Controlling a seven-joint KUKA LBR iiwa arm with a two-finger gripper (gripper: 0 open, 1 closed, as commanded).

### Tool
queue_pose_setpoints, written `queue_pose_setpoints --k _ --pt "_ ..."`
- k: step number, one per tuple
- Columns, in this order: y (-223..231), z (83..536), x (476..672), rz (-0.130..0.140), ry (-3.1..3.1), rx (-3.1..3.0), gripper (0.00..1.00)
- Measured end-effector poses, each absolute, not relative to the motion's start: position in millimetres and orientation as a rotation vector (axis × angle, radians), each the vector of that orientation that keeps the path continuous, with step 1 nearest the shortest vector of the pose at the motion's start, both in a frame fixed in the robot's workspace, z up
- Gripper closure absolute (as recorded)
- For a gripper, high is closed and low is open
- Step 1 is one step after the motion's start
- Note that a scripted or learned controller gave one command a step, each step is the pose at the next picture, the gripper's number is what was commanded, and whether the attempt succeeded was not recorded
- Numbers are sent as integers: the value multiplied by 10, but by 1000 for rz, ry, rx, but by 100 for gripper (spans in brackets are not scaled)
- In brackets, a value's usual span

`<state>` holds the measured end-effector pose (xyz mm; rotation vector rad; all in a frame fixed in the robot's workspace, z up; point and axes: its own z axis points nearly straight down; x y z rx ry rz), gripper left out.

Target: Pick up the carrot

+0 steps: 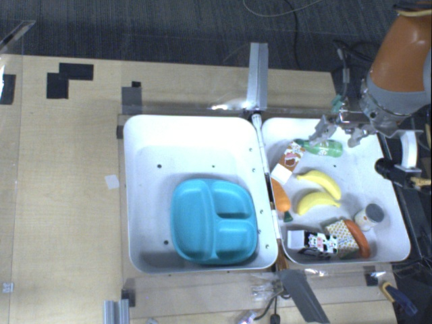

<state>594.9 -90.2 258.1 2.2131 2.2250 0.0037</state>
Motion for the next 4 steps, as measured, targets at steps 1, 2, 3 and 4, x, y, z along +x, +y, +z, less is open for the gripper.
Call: queue_pose_setpoints --k 1,2,3,4 --pt "-1070 1534 5220 2 1974 2443 0" --pt "-936 904 4924 20 1965 2435 0" --pt "-1568 927 5074 16 1902 2510 0" --pt "-1096 905 4923 21 1689 2631 0"
